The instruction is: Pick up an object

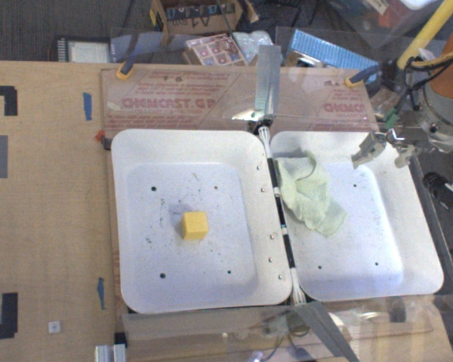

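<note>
Yellow block (pixel 195 225) in left bin (pixel 136 157) (speckled floor); cloth (pixel 309 194) right.

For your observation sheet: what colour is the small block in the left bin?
Yellow block, clearest in the camera view.

A wooden bench (pixel 45 202) spreads left of the gripper (pixel 380 153); cluttered boxes (pixel 196 10) sit on grey floor beyond it.

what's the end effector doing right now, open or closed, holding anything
end effector: open, fingers spread, holding nothing, above the upper right edge of the right bin.
</note>
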Tool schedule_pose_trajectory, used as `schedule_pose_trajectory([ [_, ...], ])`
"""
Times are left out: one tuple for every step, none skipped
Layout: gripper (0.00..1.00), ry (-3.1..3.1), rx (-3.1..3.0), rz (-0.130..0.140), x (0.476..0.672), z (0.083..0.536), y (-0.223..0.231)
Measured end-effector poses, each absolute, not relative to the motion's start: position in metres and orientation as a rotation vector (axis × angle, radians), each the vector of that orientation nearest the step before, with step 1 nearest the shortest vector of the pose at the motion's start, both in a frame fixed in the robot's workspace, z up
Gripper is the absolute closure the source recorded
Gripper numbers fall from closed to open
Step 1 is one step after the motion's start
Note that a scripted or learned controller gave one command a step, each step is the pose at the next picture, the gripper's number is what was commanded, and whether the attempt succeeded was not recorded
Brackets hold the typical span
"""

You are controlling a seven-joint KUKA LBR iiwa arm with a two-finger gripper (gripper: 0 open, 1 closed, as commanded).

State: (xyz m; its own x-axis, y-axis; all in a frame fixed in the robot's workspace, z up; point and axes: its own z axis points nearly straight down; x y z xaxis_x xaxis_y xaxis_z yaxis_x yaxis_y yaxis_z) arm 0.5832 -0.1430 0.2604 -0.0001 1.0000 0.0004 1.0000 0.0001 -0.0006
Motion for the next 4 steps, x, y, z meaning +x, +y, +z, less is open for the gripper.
schedule_pose_trajectory([
  [1.0,-2.222,-2.223,-0.002,0.584,0.271,-0.144],
  [1.0,-2.024,-2.411,-0.004,0.571,0.088,-0.196],
  [1.0,-2.507,-1.893,0.0,0.527,0.104,-0.214],
  [1.0,-2.25,-2.2,-0.008,0.482,0.088,-0.223],
])
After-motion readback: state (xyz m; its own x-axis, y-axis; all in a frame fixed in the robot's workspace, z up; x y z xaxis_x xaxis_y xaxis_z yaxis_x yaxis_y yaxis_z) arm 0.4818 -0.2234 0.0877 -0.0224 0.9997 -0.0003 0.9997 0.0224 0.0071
